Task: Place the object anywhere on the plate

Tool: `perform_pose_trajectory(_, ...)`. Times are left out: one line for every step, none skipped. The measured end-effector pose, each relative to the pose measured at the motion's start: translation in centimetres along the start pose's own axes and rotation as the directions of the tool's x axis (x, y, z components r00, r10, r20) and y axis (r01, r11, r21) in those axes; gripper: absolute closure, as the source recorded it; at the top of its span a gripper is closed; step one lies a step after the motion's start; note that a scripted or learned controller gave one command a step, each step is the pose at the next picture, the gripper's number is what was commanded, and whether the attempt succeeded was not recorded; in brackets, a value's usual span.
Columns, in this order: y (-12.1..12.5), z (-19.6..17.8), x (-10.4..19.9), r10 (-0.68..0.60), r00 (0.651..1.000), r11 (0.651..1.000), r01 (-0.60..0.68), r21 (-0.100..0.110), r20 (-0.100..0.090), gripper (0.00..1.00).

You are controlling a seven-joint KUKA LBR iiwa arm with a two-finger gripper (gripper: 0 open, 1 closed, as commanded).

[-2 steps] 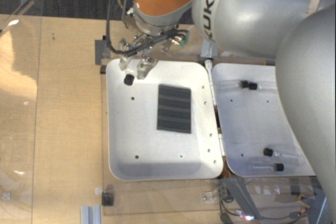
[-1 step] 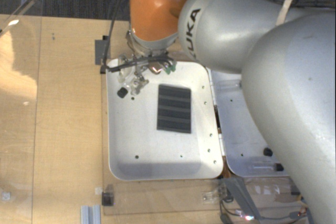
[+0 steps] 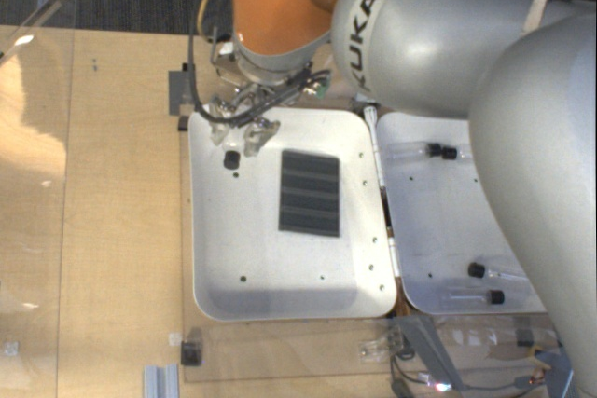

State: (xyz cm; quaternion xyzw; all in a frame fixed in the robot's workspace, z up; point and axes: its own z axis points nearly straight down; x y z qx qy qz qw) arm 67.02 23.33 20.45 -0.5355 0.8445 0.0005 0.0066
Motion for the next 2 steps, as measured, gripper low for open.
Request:
perform_pose_trajectory(-0.6,-12.4,1.0,-0.445,0.895,0.895,0.445,0.000,0.001,1.00)
perform_pose_trajectory(0.1,-16.0,-0.4,-0.782,0.623,0.623,0.782,-0.003,0.002,1.00)
